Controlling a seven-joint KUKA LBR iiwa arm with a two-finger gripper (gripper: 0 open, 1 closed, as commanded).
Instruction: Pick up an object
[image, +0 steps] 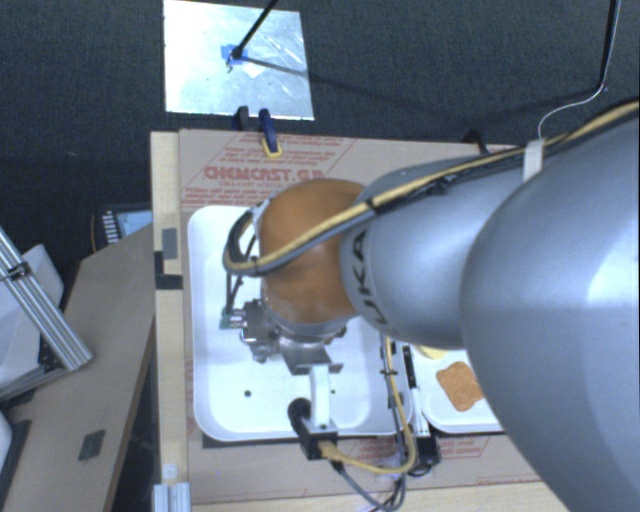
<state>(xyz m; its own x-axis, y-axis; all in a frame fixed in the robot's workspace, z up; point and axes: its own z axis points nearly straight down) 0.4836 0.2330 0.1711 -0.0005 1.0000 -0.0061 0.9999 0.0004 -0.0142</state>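
My arm reaches in from the right and covers most of the left bin. Its orange band sits over the bin's middle, with the metal body of the gripper just below it, pointing down into the bin. Whatever lies under the gripper is hidden by the wrist. In the right bin a flat orange-brown piece lies near the front. A pale yellow thing peeks out from under the arm just behind it.
A tiny dark speck marks the left bin's floor near the front. Brown cardboard lies behind the bins, with a blue and yellow clamp at its far edge. A wooden bench side and metal rails stand to the left.
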